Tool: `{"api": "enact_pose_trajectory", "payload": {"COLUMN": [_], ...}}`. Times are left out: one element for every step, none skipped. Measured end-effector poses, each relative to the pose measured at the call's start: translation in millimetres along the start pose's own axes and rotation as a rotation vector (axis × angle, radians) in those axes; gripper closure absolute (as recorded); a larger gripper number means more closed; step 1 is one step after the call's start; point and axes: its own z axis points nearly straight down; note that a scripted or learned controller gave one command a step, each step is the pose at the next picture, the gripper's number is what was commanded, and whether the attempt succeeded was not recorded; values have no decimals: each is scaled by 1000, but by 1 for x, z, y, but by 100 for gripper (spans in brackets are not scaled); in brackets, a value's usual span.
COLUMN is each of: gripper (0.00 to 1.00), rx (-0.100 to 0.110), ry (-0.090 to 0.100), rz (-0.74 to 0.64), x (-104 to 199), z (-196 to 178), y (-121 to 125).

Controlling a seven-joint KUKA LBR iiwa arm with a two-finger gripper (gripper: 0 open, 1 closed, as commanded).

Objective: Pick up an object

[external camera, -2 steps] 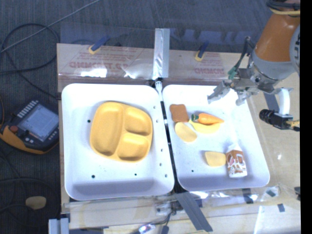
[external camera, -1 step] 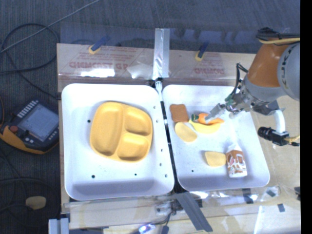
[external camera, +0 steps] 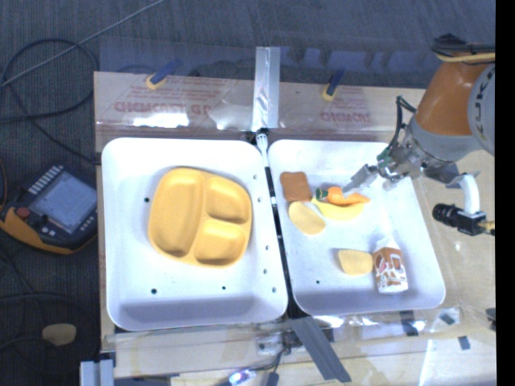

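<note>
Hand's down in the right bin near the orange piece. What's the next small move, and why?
Probably a short drop straight down onto the orange piece, then close. The hand sits right over its upper edge, at the green tip, and I can't see anything held yet. The pale yellow slice and brown slab lie close to its left, so avoid drifting that way.

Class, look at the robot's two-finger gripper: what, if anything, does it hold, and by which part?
It cannot be told. The gripper sits low over the orange carrot-shaped toy in the right white bin; no hold is visible.
</note>
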Motion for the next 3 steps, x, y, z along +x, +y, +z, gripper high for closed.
{"api": "enact_pose_trajectory", "payload": {"gripper": [0,0,0], "rx": [-10,-8,14], "ry": [-10,-9,1], "rz": [-76,-184,-164], "x": [16,23,23], "z": [79,80,81], "y": [2,47,68]}}
